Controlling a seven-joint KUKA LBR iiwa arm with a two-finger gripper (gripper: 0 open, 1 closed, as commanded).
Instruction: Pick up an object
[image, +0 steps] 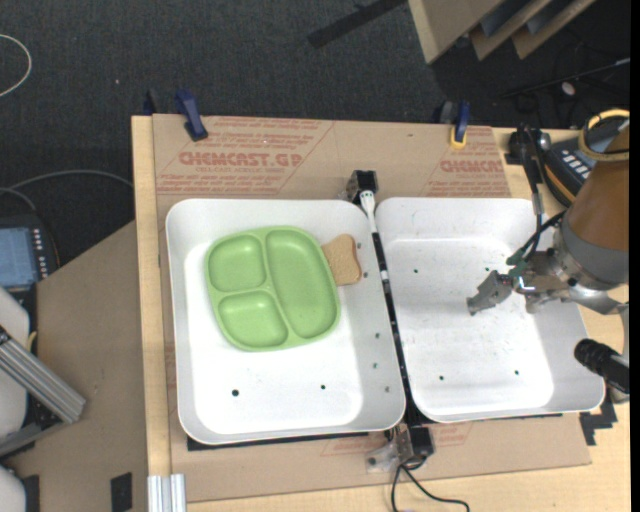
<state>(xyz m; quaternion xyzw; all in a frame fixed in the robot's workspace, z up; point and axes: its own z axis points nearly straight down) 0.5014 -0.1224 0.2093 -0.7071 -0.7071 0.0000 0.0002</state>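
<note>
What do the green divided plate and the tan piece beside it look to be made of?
Green divided plate: likely molded plastic, given its uniform colour, soft sheen and rounded compartment walls. Tan piece: matte and finely speckled, perhaps cork, sponge or a toy bread slice; the view leaves it open.

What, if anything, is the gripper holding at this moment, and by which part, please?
Nothing can be seen held. The gripper hangs over the right bin, away from the green divided plate and tan sponge in the left bin.

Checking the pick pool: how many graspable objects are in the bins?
2, both in the left bin: a green divided plate, and a tan piece at its right edge, partly under it.
</note>
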